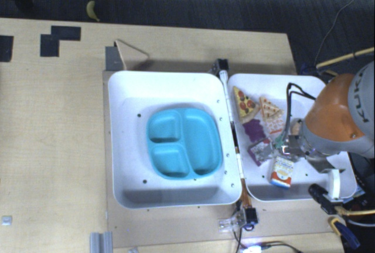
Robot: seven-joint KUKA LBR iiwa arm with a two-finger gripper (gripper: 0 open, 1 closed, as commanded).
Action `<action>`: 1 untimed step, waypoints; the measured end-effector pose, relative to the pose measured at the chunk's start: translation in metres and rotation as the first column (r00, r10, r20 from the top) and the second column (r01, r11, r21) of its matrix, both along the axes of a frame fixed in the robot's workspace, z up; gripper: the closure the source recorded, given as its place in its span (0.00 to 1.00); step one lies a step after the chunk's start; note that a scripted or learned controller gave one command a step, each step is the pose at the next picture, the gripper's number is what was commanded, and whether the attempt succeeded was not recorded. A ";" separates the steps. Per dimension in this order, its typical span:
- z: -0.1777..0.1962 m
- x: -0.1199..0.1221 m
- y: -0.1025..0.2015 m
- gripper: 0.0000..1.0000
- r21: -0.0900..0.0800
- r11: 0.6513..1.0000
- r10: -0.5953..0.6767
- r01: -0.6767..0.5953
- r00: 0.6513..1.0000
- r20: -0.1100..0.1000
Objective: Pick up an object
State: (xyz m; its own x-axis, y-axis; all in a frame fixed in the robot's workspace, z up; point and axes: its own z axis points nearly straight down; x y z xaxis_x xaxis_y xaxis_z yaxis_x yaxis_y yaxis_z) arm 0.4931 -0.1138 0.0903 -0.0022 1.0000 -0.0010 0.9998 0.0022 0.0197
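Purple toy [255, 129] just left of end effector [285, 149], grip state unclear, right bin [304, 194]

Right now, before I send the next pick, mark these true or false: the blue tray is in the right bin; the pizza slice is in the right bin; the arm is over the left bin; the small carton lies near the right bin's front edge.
1. The blue tray is in the right bin. False: it sits in the left bin.
2. The pizza slice is in the right bin. True.
3. The arm is over the left bin. False: it is over the right bin.
4. The small carton lies near the right bin's front edge. True.
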 end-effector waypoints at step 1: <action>0.013 0.003 0.001 1.00 0.002 1.000 0.002 -0.003 1.000 0.007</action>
State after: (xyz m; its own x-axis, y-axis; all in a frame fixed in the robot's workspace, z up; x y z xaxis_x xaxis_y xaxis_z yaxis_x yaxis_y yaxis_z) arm 0.4961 -0.1129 0.1032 -0.0046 1.0000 0.0007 0.9996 0.0046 0.0264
